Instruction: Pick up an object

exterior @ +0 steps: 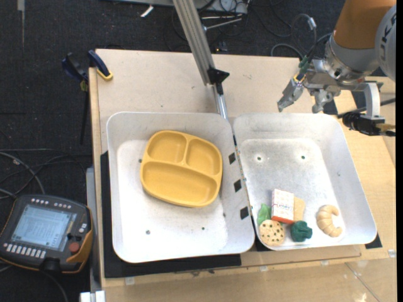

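across the wooden bench, two shallow white bins sit side by side; the right white bin serves as the landmark for what follows. touching its left edge is the left white bin, which holds a yellow plastic plate with three compartments. above the right bin's far rim, outside it, hangs the grey arm with its orange band, and its two-finger gripper hovers there with the fingers spread apart and nothing between them. at the right bin's near edge lies a cluster of small toy foods: a tan croissant toward the near right corner, a white and red box left of it, a round speckled cookie, and a dark green lump between cookie and croissant
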Robot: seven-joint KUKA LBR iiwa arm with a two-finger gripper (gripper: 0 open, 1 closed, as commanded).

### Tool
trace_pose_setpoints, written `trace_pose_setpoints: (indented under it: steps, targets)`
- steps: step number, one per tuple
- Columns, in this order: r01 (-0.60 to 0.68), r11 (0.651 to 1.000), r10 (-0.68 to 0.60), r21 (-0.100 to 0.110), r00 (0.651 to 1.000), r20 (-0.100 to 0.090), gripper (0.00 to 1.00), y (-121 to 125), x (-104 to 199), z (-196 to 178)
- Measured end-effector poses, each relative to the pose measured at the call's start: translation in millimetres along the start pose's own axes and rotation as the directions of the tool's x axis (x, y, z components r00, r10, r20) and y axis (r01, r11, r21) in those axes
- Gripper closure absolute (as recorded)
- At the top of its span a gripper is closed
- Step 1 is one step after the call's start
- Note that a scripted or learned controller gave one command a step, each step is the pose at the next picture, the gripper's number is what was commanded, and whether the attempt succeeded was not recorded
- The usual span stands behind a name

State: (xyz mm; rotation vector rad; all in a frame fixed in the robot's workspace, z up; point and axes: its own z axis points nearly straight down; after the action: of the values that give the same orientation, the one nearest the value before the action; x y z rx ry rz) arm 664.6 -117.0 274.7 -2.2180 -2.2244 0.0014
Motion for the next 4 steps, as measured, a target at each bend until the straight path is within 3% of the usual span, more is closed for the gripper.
trace_pose_setpoints:
  steps: [1,2,4]
  targets:
    - [0.0,1.0,0.0,0.0,1.0,0.0,0.0,0,0,0]
    - [-0.003,1.0,0.003,0.005,1.0,0.0,0.0,-5,-1,44]
    - [-0.004,1.0,0.004,0.006,1.0,-0.001,0.0,-14,-3,172]
